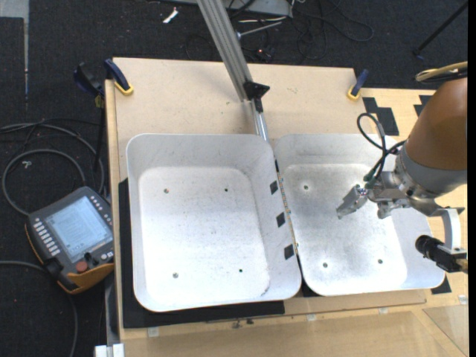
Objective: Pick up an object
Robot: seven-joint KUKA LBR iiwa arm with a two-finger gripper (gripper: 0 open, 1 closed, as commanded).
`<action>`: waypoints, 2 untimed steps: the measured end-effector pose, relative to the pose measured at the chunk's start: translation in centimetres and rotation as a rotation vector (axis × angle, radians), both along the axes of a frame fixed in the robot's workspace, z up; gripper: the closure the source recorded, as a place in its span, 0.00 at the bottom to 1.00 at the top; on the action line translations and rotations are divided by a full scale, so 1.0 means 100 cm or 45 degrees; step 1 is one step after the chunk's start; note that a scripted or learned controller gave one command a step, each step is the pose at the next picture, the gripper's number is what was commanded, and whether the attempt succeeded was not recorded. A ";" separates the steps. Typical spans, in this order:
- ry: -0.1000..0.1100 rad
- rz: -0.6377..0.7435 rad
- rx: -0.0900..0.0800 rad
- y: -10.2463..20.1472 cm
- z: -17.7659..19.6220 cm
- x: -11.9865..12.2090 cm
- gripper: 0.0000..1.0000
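My gripper [365, 210] hangs over the right white bin [327, 274], above the middle of its speckled floor and toward its right side. Its two fingers are spread apart, one grey fingertip [345, 208] pointing left and the other [385, 210] nearer the arm. It is open and I see nothing between the fingers. The orange band of the arm [443, 117] rises above the wrist at the right edge of the view.
The left white bin [149, 274] lies beside the right one, their rims meeting along a centre seam [282, 214]. A slanted metal pole [227, 43] reaches the bins' far edge. A teach pendant [71, 233] lies on the floor at the left.
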State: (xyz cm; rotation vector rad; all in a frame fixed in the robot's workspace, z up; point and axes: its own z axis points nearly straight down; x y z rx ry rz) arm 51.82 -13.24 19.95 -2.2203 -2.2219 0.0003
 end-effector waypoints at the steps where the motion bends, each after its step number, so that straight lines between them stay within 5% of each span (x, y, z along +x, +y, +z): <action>1: -0.001 -0.001 0.000 0.000 0.000 0.000 0.00; 2: 0.005 -0.002 0.000 0.001 -0.044 0.003 0.00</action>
